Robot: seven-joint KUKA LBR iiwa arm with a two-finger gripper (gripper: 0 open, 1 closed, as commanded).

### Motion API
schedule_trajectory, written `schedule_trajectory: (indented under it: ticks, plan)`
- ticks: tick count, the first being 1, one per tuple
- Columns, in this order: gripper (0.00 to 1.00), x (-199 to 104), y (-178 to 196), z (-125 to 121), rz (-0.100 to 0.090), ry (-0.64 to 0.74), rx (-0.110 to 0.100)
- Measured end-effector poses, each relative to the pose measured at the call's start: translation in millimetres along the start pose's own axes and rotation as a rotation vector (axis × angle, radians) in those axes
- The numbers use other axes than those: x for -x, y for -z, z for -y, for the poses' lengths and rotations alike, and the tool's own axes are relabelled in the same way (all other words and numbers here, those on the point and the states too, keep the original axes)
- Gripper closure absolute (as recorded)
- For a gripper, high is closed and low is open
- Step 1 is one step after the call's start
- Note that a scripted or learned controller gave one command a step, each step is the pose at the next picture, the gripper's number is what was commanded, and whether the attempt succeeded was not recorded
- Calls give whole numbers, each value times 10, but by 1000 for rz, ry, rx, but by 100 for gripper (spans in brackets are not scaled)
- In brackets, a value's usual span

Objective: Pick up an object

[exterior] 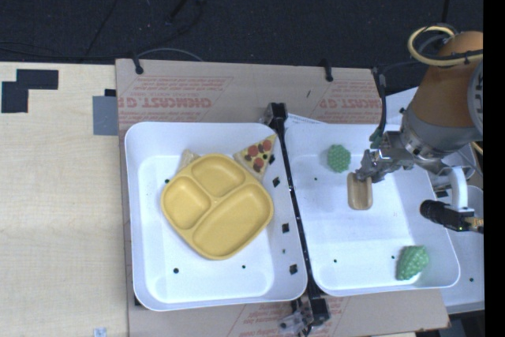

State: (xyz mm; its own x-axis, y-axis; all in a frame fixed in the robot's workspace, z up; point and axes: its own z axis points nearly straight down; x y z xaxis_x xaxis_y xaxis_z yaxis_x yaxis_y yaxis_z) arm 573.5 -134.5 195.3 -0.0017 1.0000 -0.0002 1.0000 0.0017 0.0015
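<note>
Yellow tray (218,205), green lumps (338,158), white bins (150,170)

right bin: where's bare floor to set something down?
Right bin: bare floor left and centre, between the divider wall, the upper green piece and the tan block, down to the lower green piece. Crowded upper right, where the gripper hangs over the block.

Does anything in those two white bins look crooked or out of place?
Yes: the yellow divided plate sits turned at an angle in the left bin, and a toy pizza slice pokes out from behind its top edge.
</note>
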Motion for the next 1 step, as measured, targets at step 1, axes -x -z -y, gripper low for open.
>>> schedule_trajectory:
  ticks: [1]
  plan:
    - [100, 8, 376, -7, 0, 0, 0]
